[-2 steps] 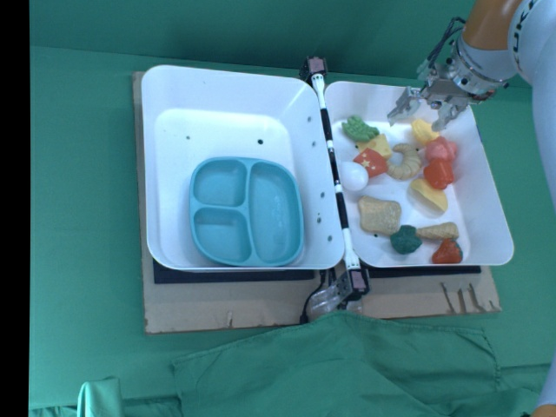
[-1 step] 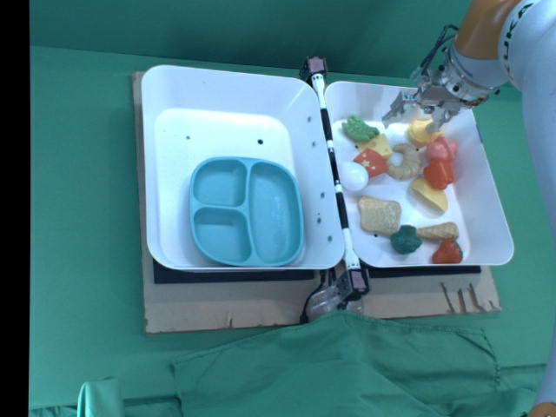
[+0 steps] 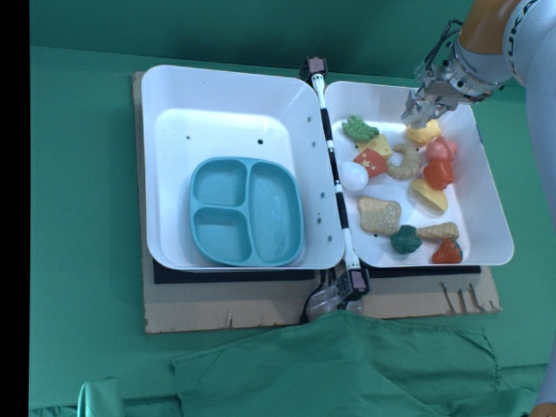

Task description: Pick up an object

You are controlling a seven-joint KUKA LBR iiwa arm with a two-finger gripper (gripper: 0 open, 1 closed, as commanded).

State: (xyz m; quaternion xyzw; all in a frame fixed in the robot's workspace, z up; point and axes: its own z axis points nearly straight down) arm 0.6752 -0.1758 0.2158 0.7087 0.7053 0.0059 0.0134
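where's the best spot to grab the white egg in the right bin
Grip the white egg across its narrow middle, coming straight down from above. It lies alone near the right bin's left wall; the red piece crowds its upper right, so the fingers likely fit best at its upper-left and lower-right sides.

Two shallow white plastic bins (image 3: 174,102) sit on a tan cardboard sheet (image 3: 217,315) over a green cloth (image 3: 87,189). The left bin carries a teal three-compartment plate (image 3: 247,211). The right bin holds toy food: a white egg (image 3: 353,175), a green leafy piece (image 3: 359,129), a red block with yellow marks (image 3: 372,162), a beige ring-shaped pretzel (image 3: 404,162), a speckled tan slab (image 3: 380,215), a dark green floret (image 3: 405,240) and, near the far edge, what looks like a yellow wedge (image 3: 424,133). The grey arm (image 3: 512,24) bears an orange band.
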